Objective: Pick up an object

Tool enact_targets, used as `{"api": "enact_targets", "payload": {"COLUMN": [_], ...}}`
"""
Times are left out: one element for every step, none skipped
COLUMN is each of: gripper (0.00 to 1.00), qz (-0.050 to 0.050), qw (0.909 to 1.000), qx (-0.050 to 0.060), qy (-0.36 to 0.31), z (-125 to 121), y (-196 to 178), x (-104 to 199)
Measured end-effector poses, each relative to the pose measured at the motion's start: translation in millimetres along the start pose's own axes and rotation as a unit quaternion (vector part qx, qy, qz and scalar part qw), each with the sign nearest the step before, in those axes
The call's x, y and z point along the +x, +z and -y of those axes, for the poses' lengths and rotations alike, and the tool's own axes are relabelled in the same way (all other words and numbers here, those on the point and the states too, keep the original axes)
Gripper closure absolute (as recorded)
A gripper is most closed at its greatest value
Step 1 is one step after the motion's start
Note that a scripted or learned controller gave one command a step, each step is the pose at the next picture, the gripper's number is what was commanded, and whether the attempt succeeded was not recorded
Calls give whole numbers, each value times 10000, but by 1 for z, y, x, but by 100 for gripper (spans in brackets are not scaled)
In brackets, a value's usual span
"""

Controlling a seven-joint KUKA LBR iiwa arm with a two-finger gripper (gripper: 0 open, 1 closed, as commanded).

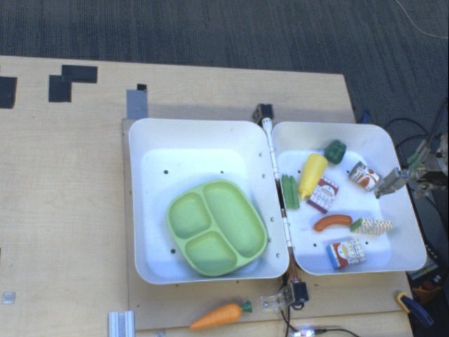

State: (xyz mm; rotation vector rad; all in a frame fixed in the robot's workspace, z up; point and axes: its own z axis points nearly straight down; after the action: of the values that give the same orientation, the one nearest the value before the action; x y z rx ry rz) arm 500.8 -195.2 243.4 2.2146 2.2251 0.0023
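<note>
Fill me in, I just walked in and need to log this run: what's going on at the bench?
A robot arm is set to pick an object from the right bin, which holds toy food: a yellow bottle, a sausage, a can and small cartons. Its gripper sits at that bin's right edge near the can, holding nothing visible. The left bin holds a green tray. A carrot lies outside on the bench.

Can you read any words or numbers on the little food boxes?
No text can be read.
Red and white can: label too blurred.
Dark red packet: print too small.
Red and white carton: markings blurred.
Patterned packet: only dots visible.
</note>
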Motion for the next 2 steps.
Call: {"api": "enact_targets", "payload": {"gripper": [0, 100], "qz": [-9, 4], "qw": [10000, 10000], "qx": [18, -19], "qy": [12, 8], "z": [2, 0], "y": [147, 135], "x": [-10, -10]}}
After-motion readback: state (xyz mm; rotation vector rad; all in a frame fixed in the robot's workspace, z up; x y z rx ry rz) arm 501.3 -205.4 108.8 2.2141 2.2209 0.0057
